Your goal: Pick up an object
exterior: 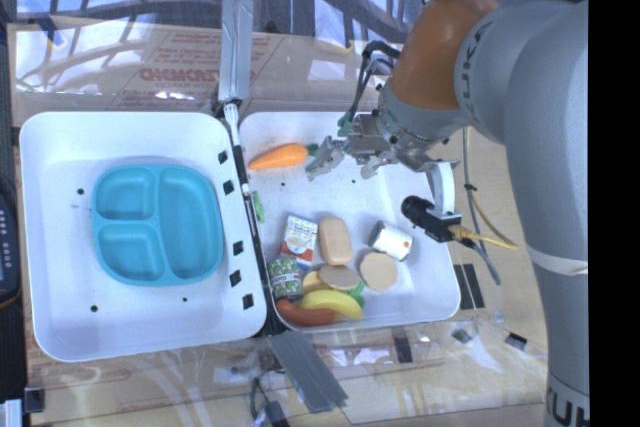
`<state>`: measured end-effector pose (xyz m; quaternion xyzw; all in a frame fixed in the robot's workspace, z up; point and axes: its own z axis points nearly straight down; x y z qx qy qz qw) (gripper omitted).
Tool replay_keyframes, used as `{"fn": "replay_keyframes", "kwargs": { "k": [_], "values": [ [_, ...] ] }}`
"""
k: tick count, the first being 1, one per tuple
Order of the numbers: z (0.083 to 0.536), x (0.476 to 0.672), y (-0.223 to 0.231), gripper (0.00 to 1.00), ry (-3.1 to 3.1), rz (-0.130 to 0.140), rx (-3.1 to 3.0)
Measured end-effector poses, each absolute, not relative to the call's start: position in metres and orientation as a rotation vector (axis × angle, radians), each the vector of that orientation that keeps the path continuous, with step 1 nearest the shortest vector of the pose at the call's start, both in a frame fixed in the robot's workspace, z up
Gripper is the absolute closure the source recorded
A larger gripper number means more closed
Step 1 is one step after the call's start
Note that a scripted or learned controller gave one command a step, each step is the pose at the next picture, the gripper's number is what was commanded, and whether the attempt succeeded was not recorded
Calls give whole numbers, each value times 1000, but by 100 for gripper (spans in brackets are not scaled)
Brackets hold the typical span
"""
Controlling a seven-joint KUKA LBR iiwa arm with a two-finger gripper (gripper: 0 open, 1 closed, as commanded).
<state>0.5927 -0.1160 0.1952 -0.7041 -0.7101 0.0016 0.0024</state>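
Bench carries two white bins; your arm reaches over the right bin. Gripper hovers beside the toy carrot, fingers parted, holding nothing. You appear at the approach step; next, centre over the carrot and descend.

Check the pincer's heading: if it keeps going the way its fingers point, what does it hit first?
Most likely the carrot. The pincer points toward the view's left, and the carrot lies just ahead of the fingertips in the right bin. Its height above the floor is unclear, so it might pass over.
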Motion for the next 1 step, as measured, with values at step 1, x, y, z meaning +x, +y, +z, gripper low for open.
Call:
{"fn": "replay_keyframes", "kwargs": {
  "k": [1],
  "values": [
    [158,615,-110,0,-2180,7,-2255]
  ]
}}
